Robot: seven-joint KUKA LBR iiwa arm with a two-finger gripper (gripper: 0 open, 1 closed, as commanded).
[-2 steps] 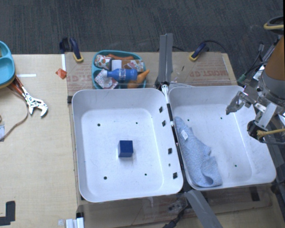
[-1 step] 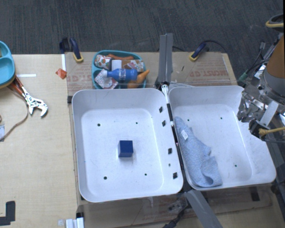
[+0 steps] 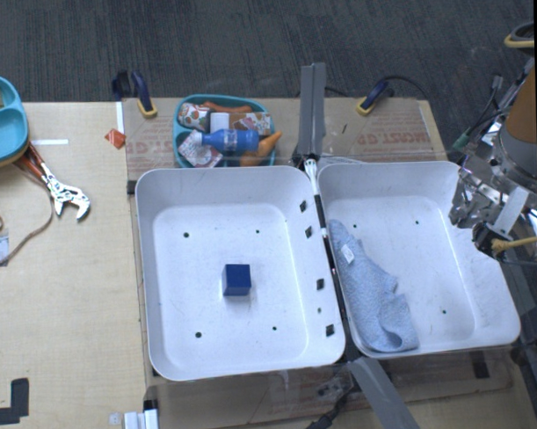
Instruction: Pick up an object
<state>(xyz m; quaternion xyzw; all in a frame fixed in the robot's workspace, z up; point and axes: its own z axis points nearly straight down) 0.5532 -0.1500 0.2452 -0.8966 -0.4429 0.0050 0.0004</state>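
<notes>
Blue block [image 3: 237, 279] in left bin [image 3: 156, 257]

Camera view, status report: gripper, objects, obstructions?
Gripper over right bin's right rim. Blue cube in left bin; grey cloth in right bin. Both untouched, nothing blocking.

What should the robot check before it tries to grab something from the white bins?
1. Something to grab: ok. A blue block lies in the left bin, a grey cloth in the right bin.
2. Block standing free of the walls: ok.
3. Cloth free: not ok, it lies against the right bin's left wall.
4. Gripper above a target: not ok, it sits at the right bin's right edge.
5. Gripper ready to grasp: cannot tell.
</notes>
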